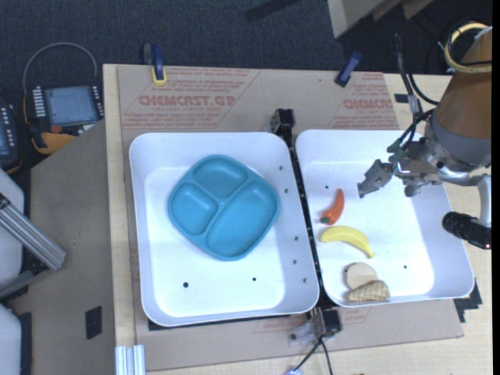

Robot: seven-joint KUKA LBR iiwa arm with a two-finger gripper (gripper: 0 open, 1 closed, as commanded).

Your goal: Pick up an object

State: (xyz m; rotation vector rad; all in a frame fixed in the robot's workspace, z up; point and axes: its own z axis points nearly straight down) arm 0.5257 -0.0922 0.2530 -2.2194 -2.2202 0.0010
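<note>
While our gripper (373, 180) hovers over the right bin (437, 287), we can't tell its fingers' state; nothing is visibly held. Chili (336, 206), banana (348, 239) and bread pieces (365, 281) lie in the bin. Pick not yet done.

Two white bins on the table: left bin (148, 287) and right bin (437, 280). Left bin holds one blue divided plate (224, 207). Right bin holds one red pepper (335, 206), one banana (348, 239) and one bread piece (364, 281).
</note>
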